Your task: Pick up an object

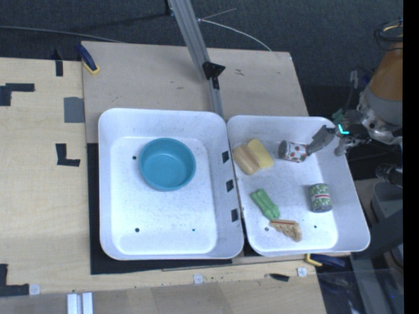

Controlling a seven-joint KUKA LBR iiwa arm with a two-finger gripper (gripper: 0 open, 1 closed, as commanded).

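The right bin (346, 237) holds several small things: a yellow and tan block (253, 156), a small white cup with red dots (294, 152) lying on its side, a green patterned can (319, 197), a green toy vegetable (264, 203) and a brown cracker-like piece (286, 228). My gripper (332, 142) hangs over the bin's upper right rim, just right of the dotted cup. Its two dark fingers stand apart, open, with nothing between them. One fingertip (319, 140) points toward the cup, close to it.
A blue bowl (167, 164) sits in the left bin (118, 234). A slanted metal pole (196, 41) rises behind the bins. The arm's orange band (391, 70) is at the right edge. Wooden bench surface surrounds the bins.
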